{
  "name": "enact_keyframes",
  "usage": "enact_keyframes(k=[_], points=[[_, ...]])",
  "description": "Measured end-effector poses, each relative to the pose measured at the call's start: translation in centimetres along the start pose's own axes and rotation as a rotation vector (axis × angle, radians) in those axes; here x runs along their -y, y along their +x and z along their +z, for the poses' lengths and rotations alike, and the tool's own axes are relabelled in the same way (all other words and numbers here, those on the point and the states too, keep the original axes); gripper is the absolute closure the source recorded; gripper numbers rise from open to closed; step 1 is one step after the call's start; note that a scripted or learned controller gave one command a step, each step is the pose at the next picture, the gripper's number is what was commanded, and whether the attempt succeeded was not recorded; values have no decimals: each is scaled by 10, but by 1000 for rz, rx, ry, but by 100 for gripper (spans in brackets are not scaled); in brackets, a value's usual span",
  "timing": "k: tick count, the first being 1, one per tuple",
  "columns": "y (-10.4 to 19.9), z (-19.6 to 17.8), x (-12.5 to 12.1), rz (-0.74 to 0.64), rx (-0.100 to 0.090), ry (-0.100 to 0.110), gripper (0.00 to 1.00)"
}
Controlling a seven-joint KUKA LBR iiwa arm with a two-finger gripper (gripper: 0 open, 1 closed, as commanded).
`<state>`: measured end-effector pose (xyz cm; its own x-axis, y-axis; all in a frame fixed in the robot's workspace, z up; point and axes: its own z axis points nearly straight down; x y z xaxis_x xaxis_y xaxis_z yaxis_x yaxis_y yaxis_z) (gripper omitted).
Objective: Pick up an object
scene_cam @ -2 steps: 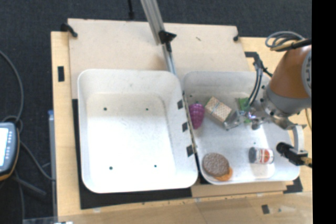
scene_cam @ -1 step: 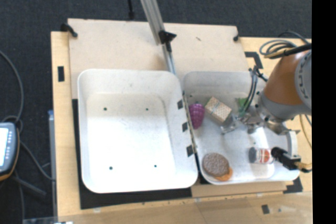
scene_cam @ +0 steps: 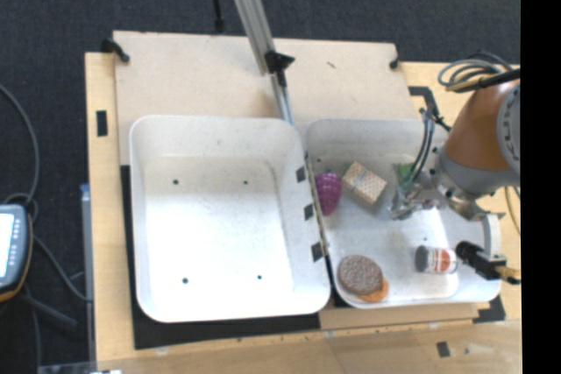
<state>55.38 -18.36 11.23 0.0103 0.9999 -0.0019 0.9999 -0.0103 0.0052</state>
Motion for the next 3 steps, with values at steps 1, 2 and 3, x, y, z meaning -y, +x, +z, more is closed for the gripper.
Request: enact_keyframes(k=[1,2,3], points=[[7,-61,-1,-13,0,-3,100],[2,-106,0,-13,0,-2,100],[1,-141,-2,-15,0,-1,100]])
